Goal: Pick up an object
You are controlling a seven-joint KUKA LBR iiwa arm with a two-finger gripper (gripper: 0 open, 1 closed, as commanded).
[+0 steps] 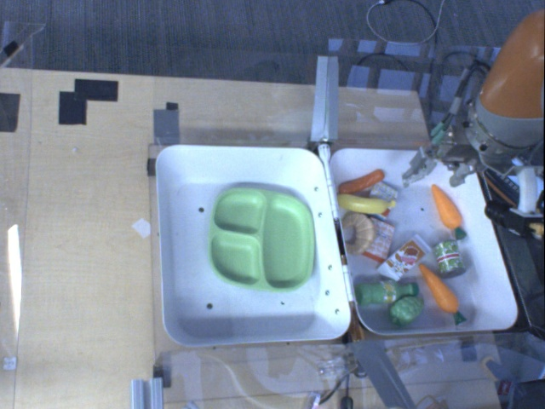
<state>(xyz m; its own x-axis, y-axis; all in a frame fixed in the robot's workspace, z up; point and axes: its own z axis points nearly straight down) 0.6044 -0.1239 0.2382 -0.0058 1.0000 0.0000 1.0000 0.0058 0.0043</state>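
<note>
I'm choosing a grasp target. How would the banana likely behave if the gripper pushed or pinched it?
The banana looks like smooth, rigid toy plastic, so probably light and slippery. Its curved, rounded shape may pivot or roll. It touches the sausage and a packet, so neighbours would likely shift.

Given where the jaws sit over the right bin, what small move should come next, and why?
Probably a short descent onto the carrot: the gripper hovers open and holds nothing, just above that carrot's upper end in the right bin, where it lies apart from the other items.

A wooden bench (77,228) carries two white bins side by side. The left bin (179,313) holds a green divided plate (262,239). Black cables (409,15) loop on the floor far right.
</note>
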